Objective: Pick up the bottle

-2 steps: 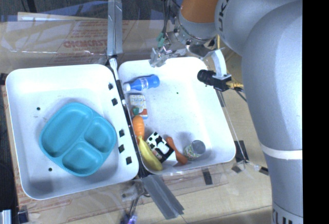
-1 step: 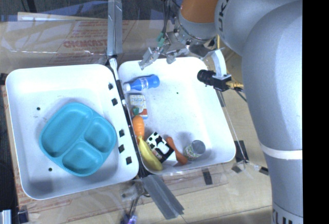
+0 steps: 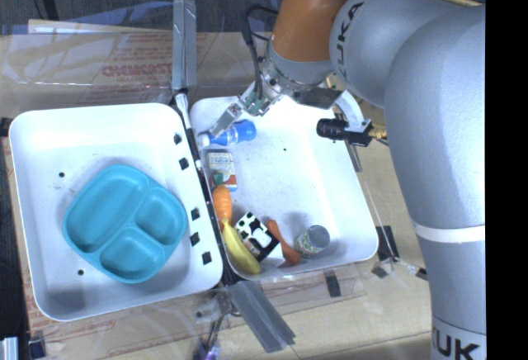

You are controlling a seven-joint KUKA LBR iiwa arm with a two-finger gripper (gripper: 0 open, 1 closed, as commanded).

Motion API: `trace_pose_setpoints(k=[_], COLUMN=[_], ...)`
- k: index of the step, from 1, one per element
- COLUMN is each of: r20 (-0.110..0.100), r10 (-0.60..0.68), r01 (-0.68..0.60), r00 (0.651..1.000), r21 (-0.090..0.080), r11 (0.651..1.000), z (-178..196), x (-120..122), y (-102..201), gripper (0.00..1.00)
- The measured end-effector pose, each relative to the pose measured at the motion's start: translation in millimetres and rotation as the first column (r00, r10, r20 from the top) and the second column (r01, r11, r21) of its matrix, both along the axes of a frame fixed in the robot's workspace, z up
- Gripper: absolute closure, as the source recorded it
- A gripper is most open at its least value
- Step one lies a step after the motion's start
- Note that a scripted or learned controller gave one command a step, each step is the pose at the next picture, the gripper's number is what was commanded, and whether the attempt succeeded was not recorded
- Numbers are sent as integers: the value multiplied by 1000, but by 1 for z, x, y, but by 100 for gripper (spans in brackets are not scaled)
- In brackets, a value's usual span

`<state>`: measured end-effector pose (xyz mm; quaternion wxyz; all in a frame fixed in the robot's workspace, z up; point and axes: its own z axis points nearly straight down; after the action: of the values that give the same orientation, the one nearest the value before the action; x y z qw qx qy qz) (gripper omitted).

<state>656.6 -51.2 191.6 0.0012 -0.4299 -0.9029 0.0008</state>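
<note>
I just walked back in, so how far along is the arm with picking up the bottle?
Done: the arm has reached into the right bin, and the gripper is at the bottle. In hand: closing on its blue cap end. Left: gripping and lifting; the bottle lies on the bin floor above the carrot.

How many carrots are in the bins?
2, both in the right bin: one carrot by its left wall, another carrot near the front beside the can. More might be hidden.
</note>
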Motion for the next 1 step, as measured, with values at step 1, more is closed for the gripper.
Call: trace_pose_setpoints(k=[1], r20=[23], r10=[-3], r01=[3], r00=[1000], r21=[-3], r11=[1000], z=[-79], x=[-9], y=[-42], gripper=[0])
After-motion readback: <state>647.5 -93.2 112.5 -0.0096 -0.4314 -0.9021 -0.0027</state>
